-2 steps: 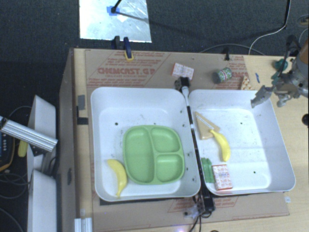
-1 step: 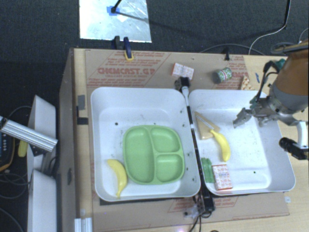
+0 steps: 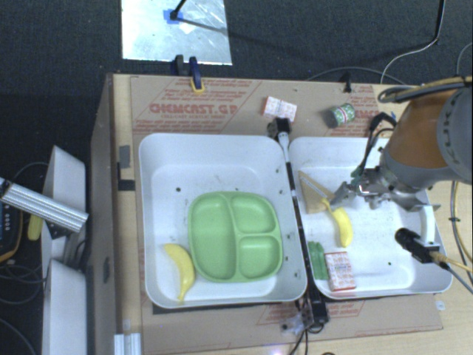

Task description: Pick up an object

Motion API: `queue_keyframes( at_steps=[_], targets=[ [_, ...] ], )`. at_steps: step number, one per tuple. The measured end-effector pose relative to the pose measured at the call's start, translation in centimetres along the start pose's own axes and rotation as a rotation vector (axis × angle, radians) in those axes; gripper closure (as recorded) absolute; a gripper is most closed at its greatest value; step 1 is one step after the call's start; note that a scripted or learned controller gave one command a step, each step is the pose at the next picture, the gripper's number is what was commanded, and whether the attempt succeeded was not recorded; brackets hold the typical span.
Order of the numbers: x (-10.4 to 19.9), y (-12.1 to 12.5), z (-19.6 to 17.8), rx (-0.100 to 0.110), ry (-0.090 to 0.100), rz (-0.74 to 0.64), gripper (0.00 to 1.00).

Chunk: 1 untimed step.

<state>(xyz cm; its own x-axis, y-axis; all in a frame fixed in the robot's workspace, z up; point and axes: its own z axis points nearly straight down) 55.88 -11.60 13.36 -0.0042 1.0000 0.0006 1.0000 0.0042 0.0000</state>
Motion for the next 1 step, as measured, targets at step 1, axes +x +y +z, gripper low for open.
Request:
queue_keyframes(
  at_steps=[1],
  targets=[
    [-0.23,-3.01,4.96,-0.001,-0.001,0.003,0.0]
  ],
)
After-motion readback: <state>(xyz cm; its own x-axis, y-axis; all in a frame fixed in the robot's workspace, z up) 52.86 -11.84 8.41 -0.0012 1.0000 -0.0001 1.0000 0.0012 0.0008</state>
